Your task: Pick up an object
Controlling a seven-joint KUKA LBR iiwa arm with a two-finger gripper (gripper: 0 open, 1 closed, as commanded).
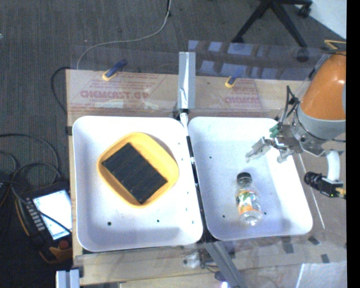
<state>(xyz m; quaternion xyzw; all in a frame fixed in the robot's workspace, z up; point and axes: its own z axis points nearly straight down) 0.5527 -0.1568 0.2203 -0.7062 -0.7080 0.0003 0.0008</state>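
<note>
the bottle is lying ungrasped in the right bin while we are hovering our gripper, open and empty.

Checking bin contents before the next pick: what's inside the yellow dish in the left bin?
A dark ribbed rectangular pad lies flat inside the yellow dish, turned at an angle and covering most of its floor. Whatever might be under the pad is hidden.

Office chair (behind bench).
</note>
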